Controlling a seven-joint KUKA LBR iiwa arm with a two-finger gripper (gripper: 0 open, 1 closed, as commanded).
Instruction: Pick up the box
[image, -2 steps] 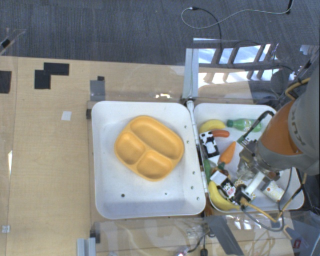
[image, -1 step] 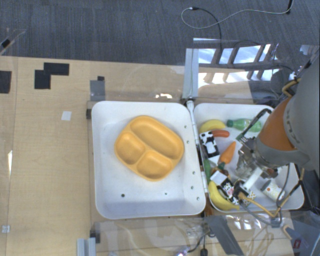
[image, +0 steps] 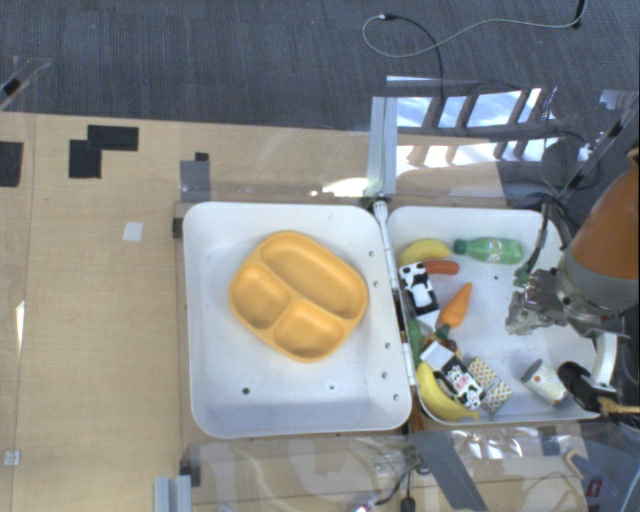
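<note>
2 shallow white bins are set side by side on the bench. The left white bin (image: 210, 400) holds 1 yellow plastic plate with 3 compartments (image: 298, 294), lying near the centre; bare floor is left all round the plate, widest toward the near and left edges.

The right white bin (image: 500, 225) is crowded along its left wall. From far to near are seen: a yellow banana (image: 424, 249), a small red-orange sausage-shaped toy (image: 441, 268), a black-and-white cow-patterned toy (image: 420, 288), an orange carrot (image: 455, 304) lying tilted, and a second yellow banana (image: 436, 393) in the near left corner. A green plastic bottle (image: 490, 249) lies on its side near the far wall.

The small white box with black-and-red print (image: 460, 381) lies in the near left part of the right bin, resting against the second banana, with a patterned grey packet (image: 488, 381) touching its right side. A small white cup with an orange base (image: 545, 384) lies near the near-right wall.

The gripper (image: 528, 310) is seen over the right half of the right bin, well apart from the box, with bare floor between them. Whether its pincer is apart or together cannot be told.
</note>
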